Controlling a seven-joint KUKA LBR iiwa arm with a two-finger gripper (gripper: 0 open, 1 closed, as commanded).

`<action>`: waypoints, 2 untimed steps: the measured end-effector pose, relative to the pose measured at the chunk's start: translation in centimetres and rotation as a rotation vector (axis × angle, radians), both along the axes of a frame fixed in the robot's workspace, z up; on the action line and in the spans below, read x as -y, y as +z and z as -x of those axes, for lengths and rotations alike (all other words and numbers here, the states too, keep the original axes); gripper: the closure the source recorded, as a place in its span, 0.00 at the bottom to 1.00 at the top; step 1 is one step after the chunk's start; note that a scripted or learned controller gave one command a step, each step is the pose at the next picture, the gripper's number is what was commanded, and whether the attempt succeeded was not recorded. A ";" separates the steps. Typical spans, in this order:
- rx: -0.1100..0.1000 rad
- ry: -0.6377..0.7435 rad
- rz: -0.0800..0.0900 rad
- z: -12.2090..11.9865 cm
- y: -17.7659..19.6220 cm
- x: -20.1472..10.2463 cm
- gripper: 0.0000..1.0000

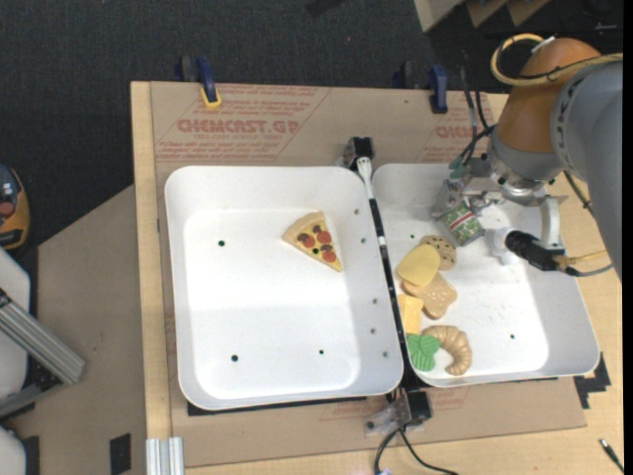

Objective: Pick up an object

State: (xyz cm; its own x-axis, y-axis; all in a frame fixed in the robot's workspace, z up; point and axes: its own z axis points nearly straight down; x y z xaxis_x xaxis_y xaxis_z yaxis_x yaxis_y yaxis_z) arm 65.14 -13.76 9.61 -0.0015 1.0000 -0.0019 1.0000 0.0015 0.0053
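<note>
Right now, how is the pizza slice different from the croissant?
The flat triangular pizza slice lies alone in the left white bin; the curved tan croissant sits in the right white bin, crowded against other toy food. The pizza slice has red and dark toppings; the croissant is plain tan. Both look like toy food.

I count two white bins on the surface, the left bin (pixel 198 265) and the right bin (pixel 554 334). In the left one I see a single item, one pizza slice (pixel 316 238). In the right one I make out one croissant (pixel 452 347), one green leafy piece (pixel 421 352), one small round cookie (pixel 440 248), about three yellow and tan food pieces (pixel 419 266) overlapping by the divider, and one small red, white and green object (pixel 463 226) under the gripper (pixel 475 198).
</note>
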 end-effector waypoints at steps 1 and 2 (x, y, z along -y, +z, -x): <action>0.004 0.004 -0.001 -1.8 5.5 -4.5 1.00; 0.002 0.006 -0.005 -1.6 9.2 -10.9 1.00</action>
